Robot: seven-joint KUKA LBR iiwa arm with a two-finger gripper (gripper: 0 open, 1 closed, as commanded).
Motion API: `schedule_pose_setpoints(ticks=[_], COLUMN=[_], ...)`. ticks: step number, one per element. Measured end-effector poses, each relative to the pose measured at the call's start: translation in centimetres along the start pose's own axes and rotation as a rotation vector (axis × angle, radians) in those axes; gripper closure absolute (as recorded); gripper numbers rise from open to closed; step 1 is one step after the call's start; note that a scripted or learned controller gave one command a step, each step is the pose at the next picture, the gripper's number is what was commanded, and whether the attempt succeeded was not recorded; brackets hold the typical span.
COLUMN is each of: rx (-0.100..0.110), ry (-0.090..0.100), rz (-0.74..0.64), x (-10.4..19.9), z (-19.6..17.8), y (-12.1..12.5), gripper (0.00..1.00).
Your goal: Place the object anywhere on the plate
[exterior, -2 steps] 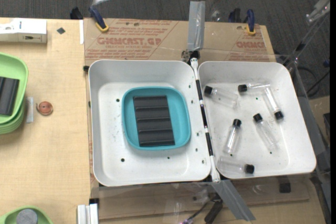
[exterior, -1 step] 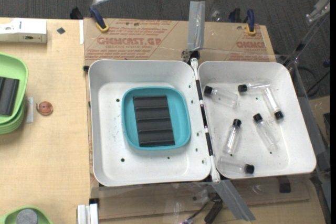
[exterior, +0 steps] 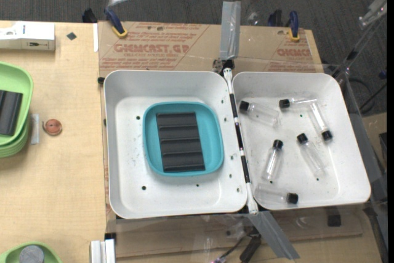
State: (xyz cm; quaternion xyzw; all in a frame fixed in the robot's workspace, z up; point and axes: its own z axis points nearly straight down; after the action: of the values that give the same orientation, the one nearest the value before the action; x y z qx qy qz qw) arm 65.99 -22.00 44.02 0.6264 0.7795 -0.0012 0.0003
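At the near left corner of the tabletop (exterior: 61, 194) sits a green container with a grey lid (exterior: 31, 254). Beyond it, two white bins lie side by side, their rims touching. The left bin (exterior: 123, 188) holds a teal plate (exterior: 212, 132) at its middle, with a black ribbed insert (exterior: 180, 141) lying on it. The right bin (exterior: 345, 182) holds six clear tubes with black caps, scattered and all well apart from the plate. The nearest tube (exterior: 290, 198) lies by the bin's front wall, and two more tubes (exterior: 272, 160) (exterior: 311, 156) lie at the middle. Three further tubes (exterior: 258, 112) (exterior: 298, 101) (exterior: 319, 121) lie nearer the back wall. The tool's state cannot be told. Farther back, a cardboard sheet (exterior: 160, 46) is clamped at both ends, and a white box (exterior: 26, 37) lies at the far left.
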Motion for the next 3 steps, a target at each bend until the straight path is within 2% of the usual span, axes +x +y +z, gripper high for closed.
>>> schedule_pose_setpoints(ticks=[3], rx=[0.000], ry=[0.000], rz=[0.000], x=[0.00], z=[0.00], y=[0.00], gripper=[0.00])
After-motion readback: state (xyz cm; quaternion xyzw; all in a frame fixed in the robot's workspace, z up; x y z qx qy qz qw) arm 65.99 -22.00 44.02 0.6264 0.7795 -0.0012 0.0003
